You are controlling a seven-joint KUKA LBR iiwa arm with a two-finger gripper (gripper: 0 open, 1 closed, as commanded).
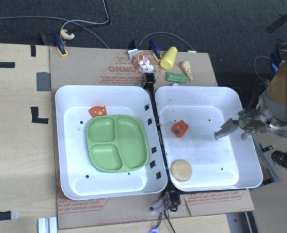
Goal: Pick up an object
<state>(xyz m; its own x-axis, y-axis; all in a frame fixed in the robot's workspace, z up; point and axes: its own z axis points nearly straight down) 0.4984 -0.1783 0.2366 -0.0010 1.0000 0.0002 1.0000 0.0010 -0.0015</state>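
One fixed overhead view, tilted.
Both white bins (66, 98) are seen whole from above; the arm (274, 106) is admitted at 3 o'clock.

Yellow bottle (168, 57) (lying) behind 2 bins (66, 101)

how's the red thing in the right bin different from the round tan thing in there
The red object is bright red and lumpy, with a dark spot on top; the tan object is pale beige, a smooth flat disc. The tan object looks wider than the red object. The red object sits near the bin's middle left, while the tan object lies at the near left corner. Both rest loose on the floor of the right bin, apart from each other and from the pincer.
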